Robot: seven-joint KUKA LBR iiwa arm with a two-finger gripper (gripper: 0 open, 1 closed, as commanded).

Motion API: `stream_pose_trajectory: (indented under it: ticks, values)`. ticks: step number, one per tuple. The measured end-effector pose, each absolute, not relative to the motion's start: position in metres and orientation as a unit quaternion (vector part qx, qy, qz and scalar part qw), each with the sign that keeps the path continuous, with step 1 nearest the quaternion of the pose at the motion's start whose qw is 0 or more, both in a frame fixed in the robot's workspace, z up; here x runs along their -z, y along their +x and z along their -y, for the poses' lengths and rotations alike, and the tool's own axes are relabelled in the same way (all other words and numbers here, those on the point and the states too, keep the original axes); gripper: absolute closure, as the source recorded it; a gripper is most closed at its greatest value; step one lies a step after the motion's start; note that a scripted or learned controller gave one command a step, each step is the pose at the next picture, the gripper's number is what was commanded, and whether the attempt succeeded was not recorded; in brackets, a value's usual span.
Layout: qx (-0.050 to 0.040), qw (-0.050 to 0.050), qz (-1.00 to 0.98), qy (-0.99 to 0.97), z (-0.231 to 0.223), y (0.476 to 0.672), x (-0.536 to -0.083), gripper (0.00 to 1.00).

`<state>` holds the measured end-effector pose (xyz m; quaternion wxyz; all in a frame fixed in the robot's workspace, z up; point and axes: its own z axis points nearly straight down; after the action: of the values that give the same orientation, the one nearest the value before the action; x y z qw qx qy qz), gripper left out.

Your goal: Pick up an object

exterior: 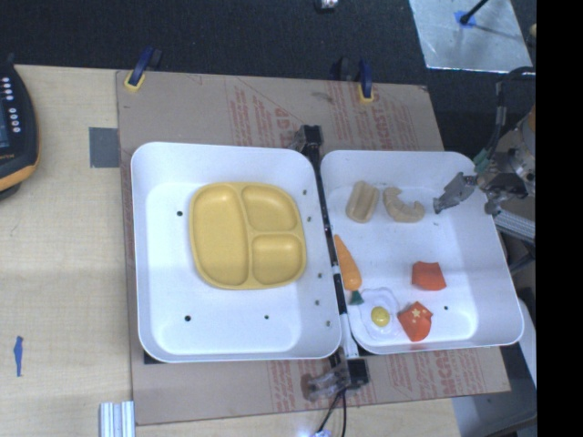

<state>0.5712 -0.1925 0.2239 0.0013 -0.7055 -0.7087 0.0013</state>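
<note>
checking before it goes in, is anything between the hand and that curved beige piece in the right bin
Nothing visible blocks it. The hand sits at the right bin's upper right edge, with bare white floor between it and the curved beige piece. The ridged beige piece lies on the far side, apart from it.

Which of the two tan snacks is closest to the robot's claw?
The curved tan piece, in the right bin's upper part. It lies nearer the gripper than the straight ridged tan piece on its left.

One fixed camera looks down at a slant on both white bins (146, 244), arm entering from right.
</note>
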Motion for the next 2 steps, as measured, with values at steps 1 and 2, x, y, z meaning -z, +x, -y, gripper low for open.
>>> stream_pose_trajectory:
  ticks: [1,2]
  values:
    - [-0.0050,0.009,0.708,-0.706,0.204,0.505,-0.086,0.00]
    - [-0.0016,0.001,0.709,-0.705,0.205,0.511,-0.105,1.00]
